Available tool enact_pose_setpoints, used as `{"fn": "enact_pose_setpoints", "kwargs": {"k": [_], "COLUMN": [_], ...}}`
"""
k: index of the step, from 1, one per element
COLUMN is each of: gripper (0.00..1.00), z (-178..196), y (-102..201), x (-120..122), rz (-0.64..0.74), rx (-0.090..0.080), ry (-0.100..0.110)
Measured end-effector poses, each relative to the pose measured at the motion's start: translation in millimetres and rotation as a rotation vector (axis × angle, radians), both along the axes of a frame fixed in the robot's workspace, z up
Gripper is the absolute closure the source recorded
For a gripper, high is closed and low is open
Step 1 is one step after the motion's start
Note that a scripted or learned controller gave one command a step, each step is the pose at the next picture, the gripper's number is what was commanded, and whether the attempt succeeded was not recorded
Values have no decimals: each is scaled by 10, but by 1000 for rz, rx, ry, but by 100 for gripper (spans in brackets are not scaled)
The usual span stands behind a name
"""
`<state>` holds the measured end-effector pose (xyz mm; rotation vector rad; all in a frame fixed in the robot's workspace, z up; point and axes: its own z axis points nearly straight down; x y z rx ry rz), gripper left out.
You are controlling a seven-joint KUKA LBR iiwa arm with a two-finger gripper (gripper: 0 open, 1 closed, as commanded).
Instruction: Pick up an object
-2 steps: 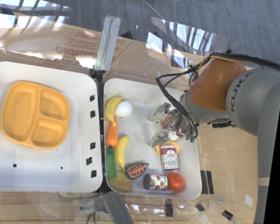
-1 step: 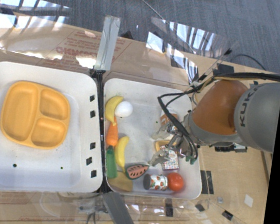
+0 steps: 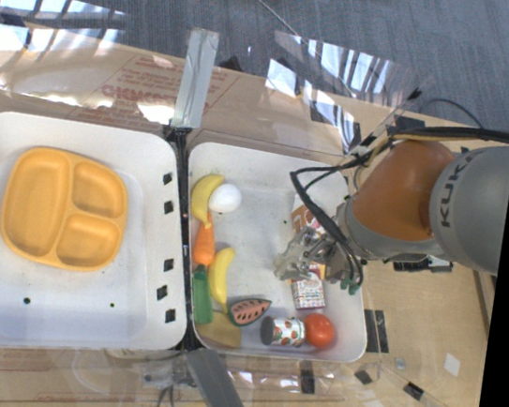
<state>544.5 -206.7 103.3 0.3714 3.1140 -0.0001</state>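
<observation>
- Camera view, right bin (image 3: 269, 167): shallow white plastic, speckled floor, holds all the loose toy food; I judge it the pick source.
- Gripper (image 3: 304, 264): metal, glinting, lowered into the bin's right part under the orange-banded wrist. How far the fingers stand apart, and whether anything sits between them, cannot be told; glare and cables blur them.
- Box (image 3: 308, 292): small printed carton, flat-sided, just below the fingers, touching or nearly so; the likeliest pick target, in my judgement.
- Tomato (image 3: 319, 330): red, round, smooth; beyond the box, against the near wall.
- Can (image 3: 284, 332): short cylinder, printed label, lying on its side beside the tomato.
- Melon slice (image 3: 249, 310): wedge, red face, dark rind; left of the can.
- Bananas (image 3: 219, 273): two, yellow, curved; well left of the fingers, along the divider.
- Egg (image 3: 226, 199): white, smooth, touching the upper banana.
- Carrot (image 3: 205, 244): orange, tapered, by the divider.
- Tray (image 3: 64, 207): yellow, three compartments, rounded corners; in the left bin, far from the fingers.
</observation>
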Motion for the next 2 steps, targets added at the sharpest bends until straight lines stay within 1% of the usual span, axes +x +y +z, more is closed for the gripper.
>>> {"fn": "enact_pose_setpoints", "kwargs": {"k": [1,2], "gripper": [100,0], "z": [1231,1192], "y": [-38,-35], "x": [566,552], "rz": [1,1], "rx": [-2,0], "ry": [-3,4]}}
